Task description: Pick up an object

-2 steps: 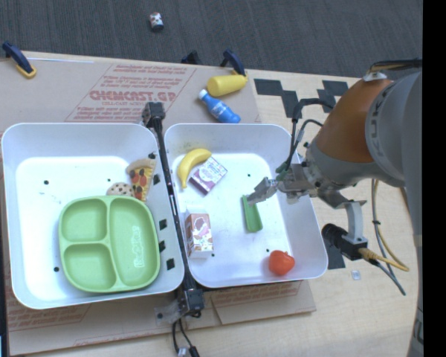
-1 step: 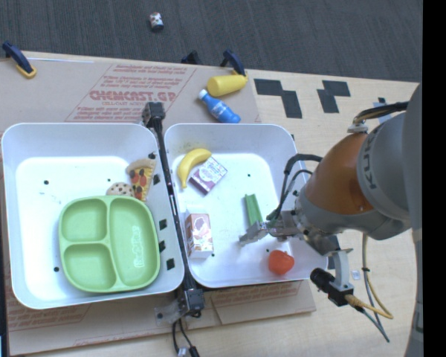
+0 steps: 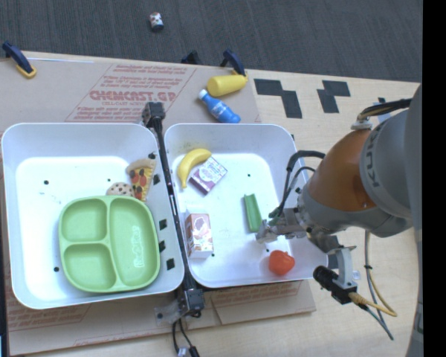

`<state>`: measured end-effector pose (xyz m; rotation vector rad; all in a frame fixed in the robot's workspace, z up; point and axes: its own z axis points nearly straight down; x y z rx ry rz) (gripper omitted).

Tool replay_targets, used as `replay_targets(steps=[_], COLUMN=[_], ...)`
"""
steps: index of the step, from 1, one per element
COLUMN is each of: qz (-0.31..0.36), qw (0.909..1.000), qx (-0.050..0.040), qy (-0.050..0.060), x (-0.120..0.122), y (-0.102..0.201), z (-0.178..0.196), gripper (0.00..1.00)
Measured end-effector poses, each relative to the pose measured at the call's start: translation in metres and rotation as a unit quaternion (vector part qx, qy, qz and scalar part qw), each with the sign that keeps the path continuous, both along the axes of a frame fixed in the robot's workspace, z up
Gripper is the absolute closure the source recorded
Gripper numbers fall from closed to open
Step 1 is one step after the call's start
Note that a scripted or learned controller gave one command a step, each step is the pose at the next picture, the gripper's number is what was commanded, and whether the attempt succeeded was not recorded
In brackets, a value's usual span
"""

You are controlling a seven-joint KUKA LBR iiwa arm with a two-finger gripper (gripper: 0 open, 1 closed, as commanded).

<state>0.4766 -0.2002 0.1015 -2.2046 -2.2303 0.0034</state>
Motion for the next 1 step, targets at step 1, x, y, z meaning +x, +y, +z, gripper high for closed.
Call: replay_targets(steps=[1], qz=[-0.002], qw=[1.0000], qx=[-0.0008], qy=[-0.002], x=[0.0314], y=[0.0592], z=[0.0583], gripper=[1.00])
